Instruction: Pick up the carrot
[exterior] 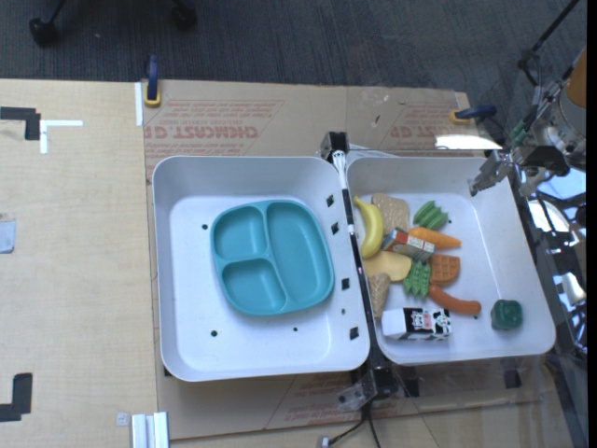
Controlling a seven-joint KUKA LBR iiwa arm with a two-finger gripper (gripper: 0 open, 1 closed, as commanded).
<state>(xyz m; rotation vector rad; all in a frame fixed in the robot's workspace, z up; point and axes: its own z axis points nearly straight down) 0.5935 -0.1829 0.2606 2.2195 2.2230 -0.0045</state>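
Two white bins sit side by side before you, the left bin (177, 278) carrying a teal divided plate (272, 256), the right bin (532, 278) crowded with toy food. Your arm (560, 110) stands at the upper right, outside the far corner of the right bin; whether its claw is open or closed you cannot tell. Nothing is lifted, so the whole pick looks ahead of you. The carrot (431, 239) lies near the bin's middle, touching a small red-and-white pack (407, 244), with green pods (430, 215) just above and a banana (370, 226) to its left. Open floor lies toward the right wall, near a green lump (506, 315), offering the freer approach
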